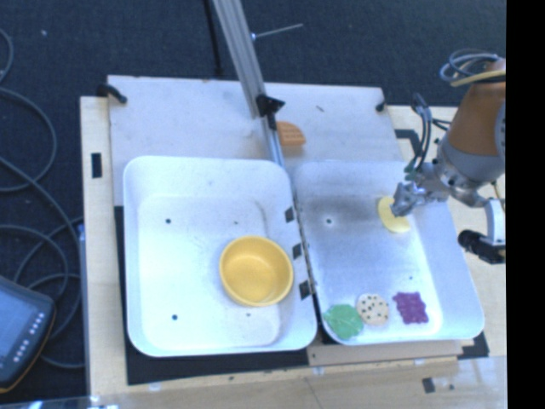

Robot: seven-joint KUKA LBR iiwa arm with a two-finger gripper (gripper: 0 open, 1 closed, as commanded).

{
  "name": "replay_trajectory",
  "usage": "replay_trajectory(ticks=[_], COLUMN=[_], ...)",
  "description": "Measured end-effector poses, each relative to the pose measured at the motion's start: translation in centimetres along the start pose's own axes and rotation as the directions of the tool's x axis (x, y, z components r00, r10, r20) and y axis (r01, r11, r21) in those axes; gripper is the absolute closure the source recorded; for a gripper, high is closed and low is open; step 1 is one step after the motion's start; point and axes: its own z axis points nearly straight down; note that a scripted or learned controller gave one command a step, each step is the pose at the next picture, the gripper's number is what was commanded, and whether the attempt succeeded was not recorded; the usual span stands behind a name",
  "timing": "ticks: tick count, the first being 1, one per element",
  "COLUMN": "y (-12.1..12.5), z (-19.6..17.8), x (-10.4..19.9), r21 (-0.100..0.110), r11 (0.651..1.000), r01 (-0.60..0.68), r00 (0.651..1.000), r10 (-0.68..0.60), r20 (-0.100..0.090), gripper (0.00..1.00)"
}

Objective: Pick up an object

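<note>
Three small pieces (375, 311) and one yellow bowl (255, 270); tool (403, 201) touches one yellow disc (393, 218), grip unclear.

My gripper (405, 199) looked like dull grey metal, and the band above my wrist was smooth orange plastic with a soft sheen. The left bin (145, 228) was glossy white plastic, smooth throughout. The right bin (451, 288) was the same plastic but scuffed grey and matt across its far half. The yellow bowl (255, 270) looked like smooth, slightly shiny plastic. The pale yellow disc (395, 220) appeared matt. The green piece (343, 319) and purple piece (411, 307) looked rough and lumpy. The table (196, 113) was matt, pale board. The slanted rail (243, 54) was ribbed, brushed metal.
</note>
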Motion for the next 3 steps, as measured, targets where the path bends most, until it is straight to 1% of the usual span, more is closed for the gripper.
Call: replay_trajectory(ticks=[1,2,3], y=[-0.5,0.0,1.5], z=[-5.6,-11.8,-12.0], x=[-0.8,-0.2,5.2], r21=[-0.001,-0.003,0.003], r11=[1.0,1.0,1.0], r01=[-0.003,0.001,0.004], r00=[1.0,1.0,1.0], r10=[0.003,-0.001,-0.004], r20=[0.001,0.001,-0.001], gripper=[1.0,1.0,1.0])
